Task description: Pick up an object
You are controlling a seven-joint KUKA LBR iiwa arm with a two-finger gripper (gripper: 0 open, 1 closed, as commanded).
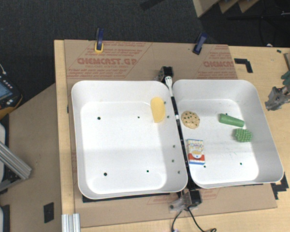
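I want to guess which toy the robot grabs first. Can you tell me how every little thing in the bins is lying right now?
Pale yellow oblong piece: flat in the left white bin, near its right wall.
Round speckled cookie: flat in the right white bin, left side.
Green cylinder: on its side.
Green bumpy ball: resting just below the cylinder.
Small printed carton: lying flat, by the left wall.

A small grey-green metallic pincer (pixel 279 98), with blurred detail, shows at the edge.
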